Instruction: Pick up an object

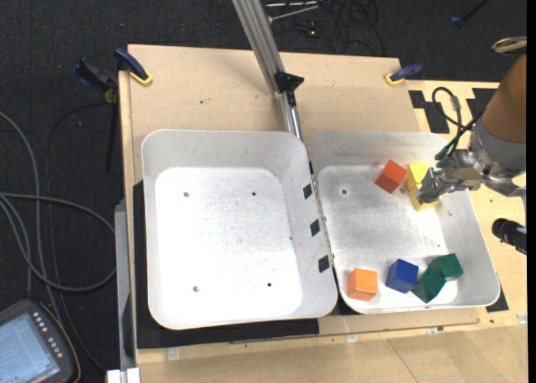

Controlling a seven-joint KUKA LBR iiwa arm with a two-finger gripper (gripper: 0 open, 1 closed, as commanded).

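- Gripper [429, 191] sits right of frame centre, low over the yellow block [417, 177] in the right bin [477, 243]; can't tell if fingers open or shut.
- Advice: centre over yellow, clear of the touching orange block [390, 176], close on flat sides.
- Yellow block approx cubic, no clear long axis; edges look skewed to the bin wall.

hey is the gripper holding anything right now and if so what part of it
It cannot be told. The gripper is down in the right bin at a yellow block beside an orange block, but a grasp isn't visible.
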